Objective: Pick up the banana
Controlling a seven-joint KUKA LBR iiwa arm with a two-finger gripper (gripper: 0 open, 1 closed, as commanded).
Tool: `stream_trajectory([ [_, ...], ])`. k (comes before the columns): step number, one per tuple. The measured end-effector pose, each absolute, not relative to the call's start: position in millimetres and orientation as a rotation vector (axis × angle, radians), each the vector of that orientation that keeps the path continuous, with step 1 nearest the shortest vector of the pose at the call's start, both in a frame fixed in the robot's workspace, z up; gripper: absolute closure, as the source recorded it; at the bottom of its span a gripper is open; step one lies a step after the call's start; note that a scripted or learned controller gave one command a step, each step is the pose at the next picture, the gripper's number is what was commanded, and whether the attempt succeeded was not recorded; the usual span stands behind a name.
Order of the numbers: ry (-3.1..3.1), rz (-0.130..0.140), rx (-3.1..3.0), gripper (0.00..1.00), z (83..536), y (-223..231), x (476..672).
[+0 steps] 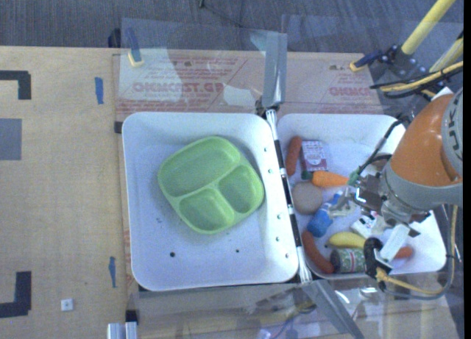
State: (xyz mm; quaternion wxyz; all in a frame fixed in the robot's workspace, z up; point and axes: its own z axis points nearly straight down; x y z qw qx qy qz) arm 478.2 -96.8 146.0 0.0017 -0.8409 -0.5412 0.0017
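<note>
1. Gripper (366, 221) hangs low over the right bin (368, 126), at the end of the grey arm (434, 154) with its orange band, which reaches in from the right. Whether it is open or closed cannot be told; its tip is lost among the cluttered items and wrist hardware.
2. Just below the gripper lies the banana (347, 240), yellow and small, flat on the bin floor near the front wall. It looks free, with nothing visibly clamped on it.
3. Touching the banana's front side is a dark jar with a green label (351, 259), lying on its side. To their left a red sausage-like piece (317, 253) runs along the bin's front left corner.
4. Further back sit a blue bottle (321, 220), a tan rounded lump (307, 198), a carrot (328, 179), a small red carton (314, 155) and another red sausage piece (294, 155).
5. Beside it, the left bin (147, 242) holds a green divided plate (211, 184), lying near its middle.
</note>
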Motion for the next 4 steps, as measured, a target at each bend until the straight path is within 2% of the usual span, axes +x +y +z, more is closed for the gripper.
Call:
stream_trajectory([
  [1,-1.698,0.005,-2.639,0.00,146.0,-96.9,478.2],
  [2,-1.947,-0.003,-2.466,0.00,121.1,-95.2,479.6],
  [3,-2.036,0.003,-2.390,0.00,180.1,-134.1,478.5],
  [4,-2.398,-0.010,-2.048,0.00,123.2,-116.7,482.4],
])
